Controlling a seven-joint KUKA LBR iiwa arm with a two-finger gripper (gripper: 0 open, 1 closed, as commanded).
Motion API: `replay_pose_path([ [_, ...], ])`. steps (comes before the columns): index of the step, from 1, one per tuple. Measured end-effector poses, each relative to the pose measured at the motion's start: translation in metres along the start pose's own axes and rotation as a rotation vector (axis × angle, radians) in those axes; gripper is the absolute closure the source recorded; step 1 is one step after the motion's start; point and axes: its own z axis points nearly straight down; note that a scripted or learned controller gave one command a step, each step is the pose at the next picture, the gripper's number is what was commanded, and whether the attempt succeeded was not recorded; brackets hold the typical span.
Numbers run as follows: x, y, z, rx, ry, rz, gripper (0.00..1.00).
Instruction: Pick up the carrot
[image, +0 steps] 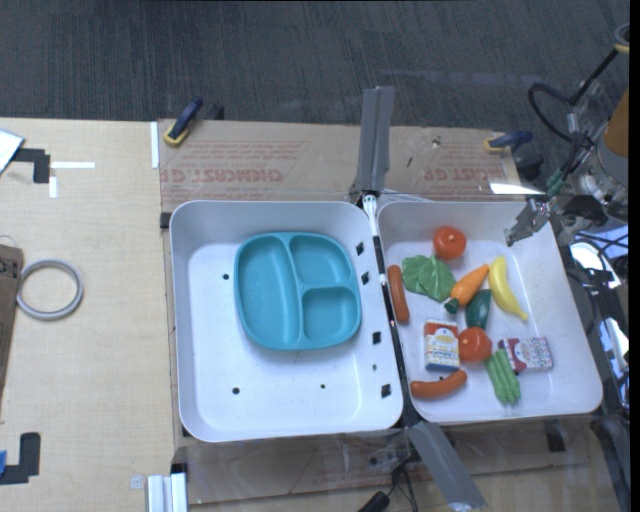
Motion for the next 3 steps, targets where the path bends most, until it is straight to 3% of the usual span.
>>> replay_pose_path([
  [1,0.029,0.029,0.119,-0.001,-0.001,0.08,0.0],
  [2,0.054,-0.016,0.131,-0.002,0.0,0.007,0.0],
  [3,0.063,-0.015,0.13,-0.003,0.0,0.113,0.0],
])
